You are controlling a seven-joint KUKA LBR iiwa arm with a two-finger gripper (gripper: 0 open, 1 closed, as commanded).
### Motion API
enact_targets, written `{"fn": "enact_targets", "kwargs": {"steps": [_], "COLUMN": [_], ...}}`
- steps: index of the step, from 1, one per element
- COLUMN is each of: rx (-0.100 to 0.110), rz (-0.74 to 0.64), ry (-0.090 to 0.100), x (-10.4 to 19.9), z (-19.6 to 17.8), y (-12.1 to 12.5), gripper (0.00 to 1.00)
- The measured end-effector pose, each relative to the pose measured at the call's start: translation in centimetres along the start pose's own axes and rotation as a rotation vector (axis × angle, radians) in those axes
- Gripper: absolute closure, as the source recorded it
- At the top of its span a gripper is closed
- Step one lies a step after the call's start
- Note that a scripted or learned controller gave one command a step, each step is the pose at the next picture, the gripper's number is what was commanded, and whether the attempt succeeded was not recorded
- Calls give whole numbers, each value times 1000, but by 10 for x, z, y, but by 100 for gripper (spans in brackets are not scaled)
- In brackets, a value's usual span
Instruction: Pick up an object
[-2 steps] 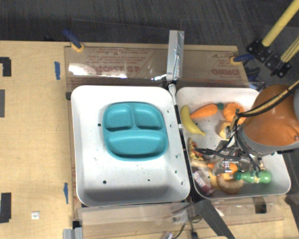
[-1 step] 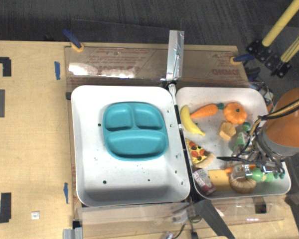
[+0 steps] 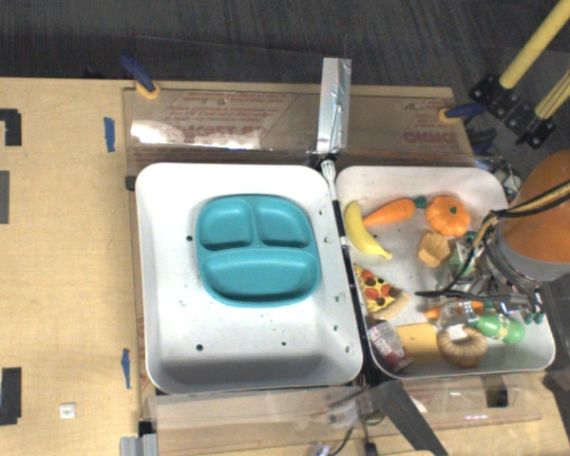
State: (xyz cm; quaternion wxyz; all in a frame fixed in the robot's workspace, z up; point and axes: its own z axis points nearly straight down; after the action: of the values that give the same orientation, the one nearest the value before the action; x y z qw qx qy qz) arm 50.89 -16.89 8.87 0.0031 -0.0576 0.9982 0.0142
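Note:
The right bin (image 3: 475,180) holds several toy foods: a yellow banana (image 3: 363,232), a carrot (image 3: 391,212), an orange pumpkin (image 3: 448,215), a tan chunk (image 3: 434,249), a pizza slice (image 3: 379,292), a yellow block (image 3: 419,338), a brown ring-shaped pastry (image 3: 462,347) and a green piece (image 3: 494,327). My gripper (image 3: 464,297) is low over the right half of this bin, amid cables, just above the pastry and the green piece. The wrist with its orange band (image 3: 551,226) hides what lies under it.
The left bin (image 3: 171,283) carries a teal divided plate (image 3: 256,248) in its middle. A taped metal divider (image 3: 333,103) stands behind the seam between the bins. Yellow poles (image 3: 541,36) rise at the upper right. Wooden bench surface extends to the left.

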Motion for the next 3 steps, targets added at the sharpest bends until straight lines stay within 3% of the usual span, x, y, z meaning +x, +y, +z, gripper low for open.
{"fn": "enact_targets", "kwargs": {"steps": [1,2,3], "rx": [32,25,37], "rz": [159,194,64], "ry": [-9,7,-20], "x": [-29,-53,-34], "z": [-164,-74,-9], "y": [7,34,62], "gripper": [100,100,100]}}
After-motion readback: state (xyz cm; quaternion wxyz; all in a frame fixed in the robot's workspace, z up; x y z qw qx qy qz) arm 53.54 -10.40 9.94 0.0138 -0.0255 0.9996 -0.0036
